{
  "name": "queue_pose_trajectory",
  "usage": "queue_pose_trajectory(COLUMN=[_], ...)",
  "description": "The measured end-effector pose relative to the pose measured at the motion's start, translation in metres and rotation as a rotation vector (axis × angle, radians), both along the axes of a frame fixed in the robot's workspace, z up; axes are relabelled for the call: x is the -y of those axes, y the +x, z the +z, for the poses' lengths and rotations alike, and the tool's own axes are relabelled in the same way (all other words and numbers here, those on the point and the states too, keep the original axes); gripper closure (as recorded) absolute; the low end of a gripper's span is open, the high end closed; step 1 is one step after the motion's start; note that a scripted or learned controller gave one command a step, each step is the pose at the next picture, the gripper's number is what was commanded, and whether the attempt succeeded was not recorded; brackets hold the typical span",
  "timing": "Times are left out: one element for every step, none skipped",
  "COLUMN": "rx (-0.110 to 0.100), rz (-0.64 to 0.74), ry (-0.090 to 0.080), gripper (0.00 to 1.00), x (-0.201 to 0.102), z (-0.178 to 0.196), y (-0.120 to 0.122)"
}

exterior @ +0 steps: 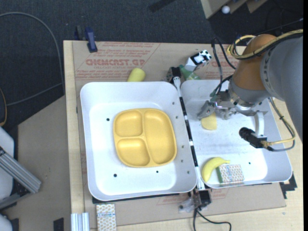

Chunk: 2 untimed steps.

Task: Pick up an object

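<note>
In the right bin (269,170), near its upper left: a pale yellow piece (210,123) lying just below and beside the gripper (215,107), not visibly between its fingers; whether spread or pressed together, impossible to tell. Toward the near edge of the same bin, a banana (211,167) touching a small patterned box (231,173). In the left bin (96,129), a yellow divided plate (144,137). Beneath both, a wooden table (72,81); beyond it, dark carpet (48,8).
</note>
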<state>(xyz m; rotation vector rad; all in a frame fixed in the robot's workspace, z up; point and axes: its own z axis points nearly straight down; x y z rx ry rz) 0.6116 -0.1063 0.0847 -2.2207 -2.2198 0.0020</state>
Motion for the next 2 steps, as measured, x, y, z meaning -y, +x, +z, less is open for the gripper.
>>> queue_pose_trajectory(rx=[0.004,0.001], rz=[0.000,0.001], ry=[-0.001,0.000], gripper=[0.00,0.00], x=[0.0084,0.0006], z=[0.0000,0.0000], y=[0.0082,0.0059])
